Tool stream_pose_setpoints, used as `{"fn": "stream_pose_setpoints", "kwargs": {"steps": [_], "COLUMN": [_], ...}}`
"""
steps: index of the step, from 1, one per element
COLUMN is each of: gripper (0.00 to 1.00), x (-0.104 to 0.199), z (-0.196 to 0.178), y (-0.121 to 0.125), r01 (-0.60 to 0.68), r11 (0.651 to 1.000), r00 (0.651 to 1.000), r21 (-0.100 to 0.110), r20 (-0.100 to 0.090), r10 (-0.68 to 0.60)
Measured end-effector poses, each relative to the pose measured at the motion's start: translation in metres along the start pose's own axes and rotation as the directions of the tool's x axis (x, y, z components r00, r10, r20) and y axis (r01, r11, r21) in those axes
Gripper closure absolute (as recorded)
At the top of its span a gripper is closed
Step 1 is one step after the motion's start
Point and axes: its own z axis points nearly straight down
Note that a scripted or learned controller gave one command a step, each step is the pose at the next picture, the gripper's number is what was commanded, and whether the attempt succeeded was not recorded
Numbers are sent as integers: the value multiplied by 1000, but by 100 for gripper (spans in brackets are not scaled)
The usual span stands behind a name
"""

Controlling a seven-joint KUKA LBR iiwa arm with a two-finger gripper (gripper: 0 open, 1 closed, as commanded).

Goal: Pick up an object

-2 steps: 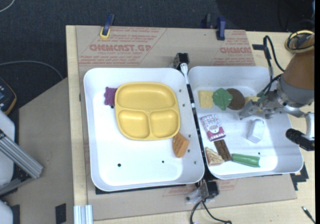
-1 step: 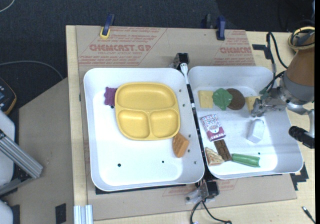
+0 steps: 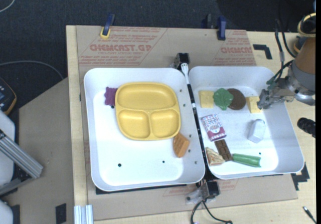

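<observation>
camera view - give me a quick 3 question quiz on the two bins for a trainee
1. True or false: the yellow divided plate lies in the left bin.
2. Which item lies nearest the front rim of the right bin? A) the green leafy piece B) the green pod C) the brown round piece
3. Fill in: the gripper is over the ____ bin, beside a small yellow piece.

Key: 1 true; 2 B; 3 right.
</observation>
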Motion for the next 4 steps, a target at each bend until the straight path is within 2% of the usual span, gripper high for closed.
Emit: {"fn": "stream_pose_setpoints", "kwargs": {"steps": [1, 2, 3, 4], "gripper": [100, 100, 100, 100], "x": [-8, -8, 43, 96], "z": [-61, -71, -60, -72], "y": [6, 7, 26, 51], "r01": [0, -1, 4, 6], "r11": [1000, 1000, 1000, 1000], "r00": [1000, 1000, 1000, 1000], "r21": [-2, 3, 8, 2], "r20": [1, -1, -5, -4], "r10": [0, 1, -4, -6]}}
